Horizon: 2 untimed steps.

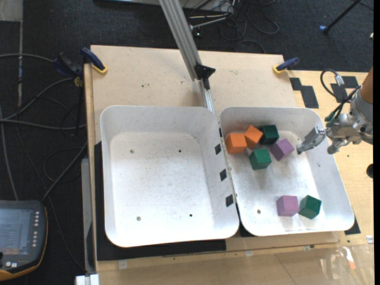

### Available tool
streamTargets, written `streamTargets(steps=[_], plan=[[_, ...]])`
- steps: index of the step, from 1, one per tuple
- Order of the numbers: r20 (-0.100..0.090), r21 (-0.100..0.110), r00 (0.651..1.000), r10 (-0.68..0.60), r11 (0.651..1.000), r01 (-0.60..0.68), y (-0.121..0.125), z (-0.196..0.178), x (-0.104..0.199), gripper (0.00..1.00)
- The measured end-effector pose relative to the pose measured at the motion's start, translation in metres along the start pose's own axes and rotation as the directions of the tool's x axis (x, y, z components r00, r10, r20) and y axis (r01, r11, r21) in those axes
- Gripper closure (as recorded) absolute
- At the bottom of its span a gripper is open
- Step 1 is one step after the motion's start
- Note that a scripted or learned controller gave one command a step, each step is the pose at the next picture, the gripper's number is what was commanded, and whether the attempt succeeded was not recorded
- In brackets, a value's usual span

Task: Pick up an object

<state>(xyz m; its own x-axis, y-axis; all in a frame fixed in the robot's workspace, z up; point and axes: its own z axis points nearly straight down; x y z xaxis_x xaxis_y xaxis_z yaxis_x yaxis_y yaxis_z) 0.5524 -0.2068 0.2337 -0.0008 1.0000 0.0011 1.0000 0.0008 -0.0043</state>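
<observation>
Gripper (pixel 323 139) sits at right bin's (pixel 341 186) right wall, fingers spread, nothing between them. Nearest target: purple cube (pixel 282 148), just to its left in the upper cluster; reach goes leftward

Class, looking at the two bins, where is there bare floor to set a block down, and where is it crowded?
The left bin offers bare floor throughout. In the right bin, the middle is free, between the upper cluster around the orange block and the purple block near the front. The upper cluster is crowded.
</observation>
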Motion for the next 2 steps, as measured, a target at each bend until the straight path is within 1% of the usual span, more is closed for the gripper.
streamTargets(steps=[1, 2], plan=[[-0.001, 0.002, 1.0, 0.001, 1.0, -0.001, -0.003, 0.064, 0.003, 0.0], [-0.001, 0.002, 1.0, 0.001, 1.0, -0.001, -0.013, 0.12, 0.009, 0.0]])
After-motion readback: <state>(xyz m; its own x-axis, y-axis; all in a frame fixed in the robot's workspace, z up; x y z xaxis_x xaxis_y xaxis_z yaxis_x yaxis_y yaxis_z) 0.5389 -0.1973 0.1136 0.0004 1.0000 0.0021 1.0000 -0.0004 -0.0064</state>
